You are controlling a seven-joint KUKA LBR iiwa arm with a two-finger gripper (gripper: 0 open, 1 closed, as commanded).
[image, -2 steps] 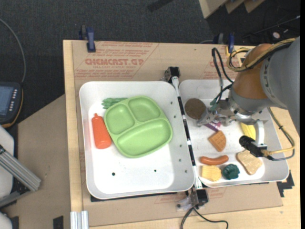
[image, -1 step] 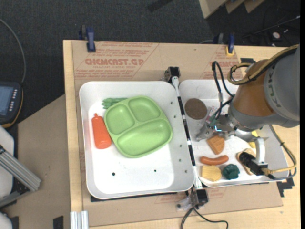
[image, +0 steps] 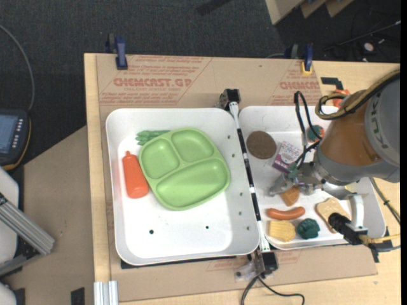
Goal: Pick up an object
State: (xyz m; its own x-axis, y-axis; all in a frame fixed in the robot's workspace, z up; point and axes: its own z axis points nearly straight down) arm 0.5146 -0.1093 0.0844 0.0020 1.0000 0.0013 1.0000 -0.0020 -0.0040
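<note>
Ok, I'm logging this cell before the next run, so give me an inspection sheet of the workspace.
Surface: wooden bench bearing left bin and right bin.
Job's things: right bin holds brown disc, purple packet, sausage, yellow piece, teal piece, bread slice.
Clutter: left bin holds green divided plate and orange bottle.
Grippers: gripper low over the right bin; whether it is open or shut cannot be told.
Cables: black cable along the arm.
Surroundings: blue clamps on the bench's far edge, dark floor.
</note>
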